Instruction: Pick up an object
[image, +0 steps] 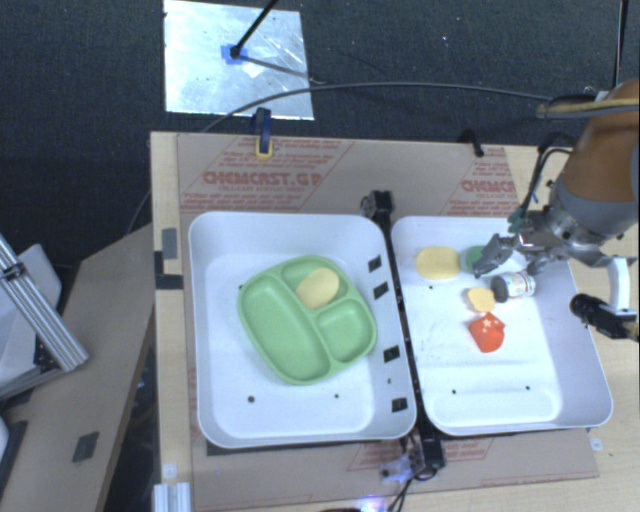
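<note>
Probably a robotics lab: white bins (300, 232) on a cardboard-covered bench (262, 172).

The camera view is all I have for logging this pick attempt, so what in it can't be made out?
- Gripper: too small and blurred in the camera view to tell how it stands.
- Green object: mostly hidden behind the gripper; identity unclear.
- Small cylinder: partly covered by the gripper.
- Arm: cut off by the right edge.

A green object (472, 258) sits partly hidden, perhaps behind the arm (600, 170).
</note>
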